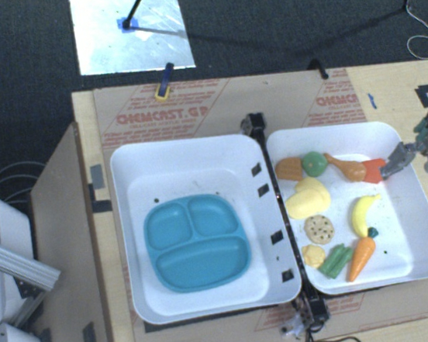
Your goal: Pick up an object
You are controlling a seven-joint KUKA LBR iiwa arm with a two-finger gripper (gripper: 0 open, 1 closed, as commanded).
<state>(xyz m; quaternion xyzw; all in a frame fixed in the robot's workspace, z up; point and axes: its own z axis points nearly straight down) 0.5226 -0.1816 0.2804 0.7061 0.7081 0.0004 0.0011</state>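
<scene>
The two white bins (pixel 195 149) looked like smooth, slightly glossy plastic, as did the blue plate (pixel 198 241); beneath them lay matt printed cardboard (pixel 213 104), and a shiny foil-like sheet (pixel 131 27) beyond.

Red print on the board (pixel 212 100) under the bins: "CHEMCAST GP" reads at far left, just beyond the left bin (pixel 130 216). Same mark repeats at far right beyond the right bin (pixel 417 202), turned at an angle, only partly legible. More red lettering at the near edge, too small to read.
</scene>
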